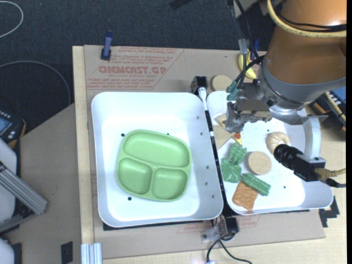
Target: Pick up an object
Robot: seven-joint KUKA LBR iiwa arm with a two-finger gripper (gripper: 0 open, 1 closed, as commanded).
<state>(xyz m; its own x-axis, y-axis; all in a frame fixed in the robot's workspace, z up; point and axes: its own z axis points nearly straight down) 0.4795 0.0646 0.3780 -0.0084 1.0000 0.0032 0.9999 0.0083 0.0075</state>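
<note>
Hovering: hand [236, 130] over right bin [316, 199], upper-left corner
Grip: cannot tell
Nearest target: green toy [236, 154], just below the hand, long axis slanting toward the divider

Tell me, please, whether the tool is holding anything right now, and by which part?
It cannot be told: the tool hangs low over the right bin, its tips hidden.

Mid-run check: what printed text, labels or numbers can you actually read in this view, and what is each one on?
"CHEMCAST GP", large red letters on the brown protective sheet behind the left bin.
Smaller red lines above and below it on the same sheet: too blurred to read.
Green divided tray, the right bin, the items in it and the gripper: no legible markings.
</note>
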